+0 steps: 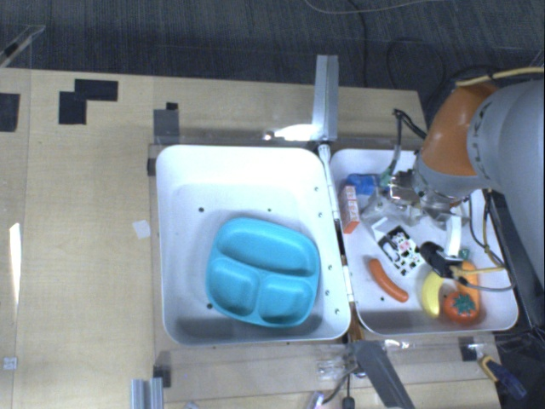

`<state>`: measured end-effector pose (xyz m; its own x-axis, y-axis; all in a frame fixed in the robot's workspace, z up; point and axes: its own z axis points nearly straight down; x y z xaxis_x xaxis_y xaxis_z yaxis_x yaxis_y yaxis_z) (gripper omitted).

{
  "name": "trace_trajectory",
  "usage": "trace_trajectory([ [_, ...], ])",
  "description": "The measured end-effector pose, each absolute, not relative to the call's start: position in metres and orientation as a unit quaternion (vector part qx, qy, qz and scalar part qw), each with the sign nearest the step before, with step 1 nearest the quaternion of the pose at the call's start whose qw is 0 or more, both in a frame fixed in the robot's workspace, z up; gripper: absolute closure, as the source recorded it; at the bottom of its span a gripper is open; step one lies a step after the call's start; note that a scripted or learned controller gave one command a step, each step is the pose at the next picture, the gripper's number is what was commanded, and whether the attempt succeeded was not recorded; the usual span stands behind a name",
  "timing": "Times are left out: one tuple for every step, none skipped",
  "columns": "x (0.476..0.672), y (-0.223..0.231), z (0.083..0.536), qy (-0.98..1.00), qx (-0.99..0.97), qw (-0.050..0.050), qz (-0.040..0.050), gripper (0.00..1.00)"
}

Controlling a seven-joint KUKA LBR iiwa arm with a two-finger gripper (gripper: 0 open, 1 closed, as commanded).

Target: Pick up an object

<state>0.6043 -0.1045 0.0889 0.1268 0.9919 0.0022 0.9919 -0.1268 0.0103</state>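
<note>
grey arm with orange band reaches in from the right, its tool (398,204) lowered, pointing left.

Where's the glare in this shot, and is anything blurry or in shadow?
Camera view: the brightest glare sits on the back rim of the left bin; a soft shadow falls in that bin beside the blue tray. The toys in the right bin look soft and small, and the arm darkens the area around the claw.
</note>
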Motion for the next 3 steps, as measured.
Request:
trace_trajectory([
  [0.540,-0.095,0.090,0.698,0.716,0.005,0.0048,0.00],
  [0.543,-0.093,0.102,0.699,0.715,0.007,0.0075,1.00],
  [0.547,-0.041,0.208,0.716,0.698,0.002,0.0023,1.00],
])
